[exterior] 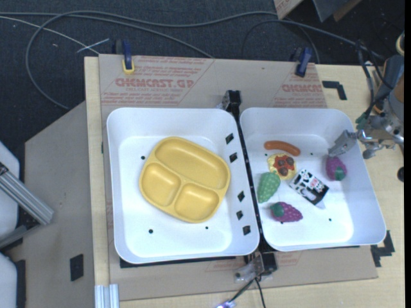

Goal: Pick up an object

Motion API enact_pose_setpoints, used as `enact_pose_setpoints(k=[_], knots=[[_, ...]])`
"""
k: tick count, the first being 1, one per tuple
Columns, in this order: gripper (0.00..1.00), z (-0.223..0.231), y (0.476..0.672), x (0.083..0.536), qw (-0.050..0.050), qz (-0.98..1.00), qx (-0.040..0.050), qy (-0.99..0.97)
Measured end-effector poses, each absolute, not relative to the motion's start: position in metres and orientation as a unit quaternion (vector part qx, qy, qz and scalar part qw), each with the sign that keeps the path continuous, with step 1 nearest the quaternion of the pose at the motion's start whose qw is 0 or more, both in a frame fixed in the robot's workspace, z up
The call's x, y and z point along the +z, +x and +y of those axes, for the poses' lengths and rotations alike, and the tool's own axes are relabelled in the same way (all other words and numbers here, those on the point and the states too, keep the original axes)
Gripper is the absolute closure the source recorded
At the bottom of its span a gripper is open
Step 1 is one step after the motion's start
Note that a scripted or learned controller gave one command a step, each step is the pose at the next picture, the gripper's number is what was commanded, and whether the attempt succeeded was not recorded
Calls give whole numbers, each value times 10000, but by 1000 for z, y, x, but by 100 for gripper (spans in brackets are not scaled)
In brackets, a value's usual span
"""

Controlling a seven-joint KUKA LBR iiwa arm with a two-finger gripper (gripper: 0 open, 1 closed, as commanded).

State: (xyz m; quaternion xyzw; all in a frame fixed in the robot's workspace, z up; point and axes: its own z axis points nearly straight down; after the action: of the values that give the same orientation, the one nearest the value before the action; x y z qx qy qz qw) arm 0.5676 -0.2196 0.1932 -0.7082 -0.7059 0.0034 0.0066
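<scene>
I've got the gripper [352,145] at the right bin's [302,239] three o'clock edge, fingers spread apart, nothing between them. Just below it, at about five o'clock from the fingertips, sits a purple toy [335,167]. Toward nine o'clock from that lie a black-and-white toy [309,186], a pizza slice [282,165], a green leaf [268,186], and a hot dog [282,147] at twelve. Purple grapes [285,212] sit at six. In the left bin [128,236] lies a yellow divided plate [184,179].
</scene>
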Motion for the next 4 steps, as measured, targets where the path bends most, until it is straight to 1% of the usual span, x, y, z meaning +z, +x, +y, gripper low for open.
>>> enact_pose_setpoints(k=[1, 2, 3, 4], knots=[[0, -219, 571, 200, 6, -7072, -1, -7070], [0, -222, 575, 139, 24, -7072, 10, -7070], [0, -217, 577, 88, 49, -7083, -22, -7059], [100, -221, 577, 101, 6, -7077, -9, -7065]])
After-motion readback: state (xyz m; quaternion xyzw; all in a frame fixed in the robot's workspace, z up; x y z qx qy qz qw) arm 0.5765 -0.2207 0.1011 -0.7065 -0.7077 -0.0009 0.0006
